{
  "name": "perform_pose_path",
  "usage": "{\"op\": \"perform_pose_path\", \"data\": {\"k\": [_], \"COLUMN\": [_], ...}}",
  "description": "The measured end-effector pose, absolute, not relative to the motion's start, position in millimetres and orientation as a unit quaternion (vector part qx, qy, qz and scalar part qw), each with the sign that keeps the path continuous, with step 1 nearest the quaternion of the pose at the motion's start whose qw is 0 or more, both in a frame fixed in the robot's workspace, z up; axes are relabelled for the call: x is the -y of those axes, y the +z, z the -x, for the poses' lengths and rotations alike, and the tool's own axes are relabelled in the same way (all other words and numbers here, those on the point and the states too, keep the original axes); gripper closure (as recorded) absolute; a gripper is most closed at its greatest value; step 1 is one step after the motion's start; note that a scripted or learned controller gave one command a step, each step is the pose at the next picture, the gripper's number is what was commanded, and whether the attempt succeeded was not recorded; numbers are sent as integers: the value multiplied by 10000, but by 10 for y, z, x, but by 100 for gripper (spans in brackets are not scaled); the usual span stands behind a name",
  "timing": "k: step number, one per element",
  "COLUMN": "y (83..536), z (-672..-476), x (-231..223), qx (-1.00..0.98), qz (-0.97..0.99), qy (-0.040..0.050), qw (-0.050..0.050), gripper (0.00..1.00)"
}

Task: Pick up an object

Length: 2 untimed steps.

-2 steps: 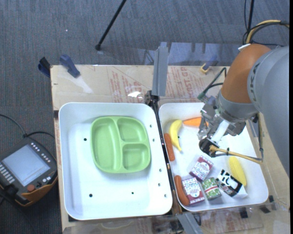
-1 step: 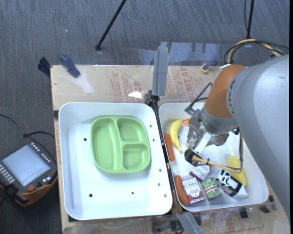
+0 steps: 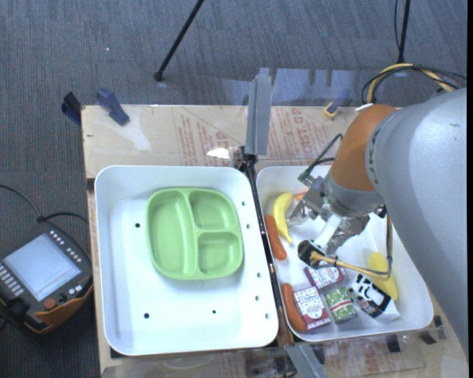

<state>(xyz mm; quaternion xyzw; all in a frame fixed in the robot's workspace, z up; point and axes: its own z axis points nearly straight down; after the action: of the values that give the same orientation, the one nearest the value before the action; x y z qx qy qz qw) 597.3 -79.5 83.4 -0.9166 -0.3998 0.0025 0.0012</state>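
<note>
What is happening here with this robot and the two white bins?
The grey arm reaches in from the right into the right bin. Its end effector is low among the items there, beside a banana and just above some small cartons. I cannot see that it holds anything. The left bin contains a green divided plate, far from the arm.

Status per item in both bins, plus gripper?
green plate: right side up, flat in left bin.
banana: lying in right bin, beside gripper.
red carton: lying flat, face up.
gripper: low over right bin.
</note>
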Motion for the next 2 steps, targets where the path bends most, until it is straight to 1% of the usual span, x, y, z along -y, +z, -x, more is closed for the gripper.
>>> {"op": "perform_pose_path", "data": {"k": [1, 2], "y": [834, 823], "z": [-5388, -5886], "x": [1074, 1208], "qx": [3492, 3175], "qz": [9370, 9482], "qy": [39, 50], "qw": [33, 31], "gripper": [0, 0]}}
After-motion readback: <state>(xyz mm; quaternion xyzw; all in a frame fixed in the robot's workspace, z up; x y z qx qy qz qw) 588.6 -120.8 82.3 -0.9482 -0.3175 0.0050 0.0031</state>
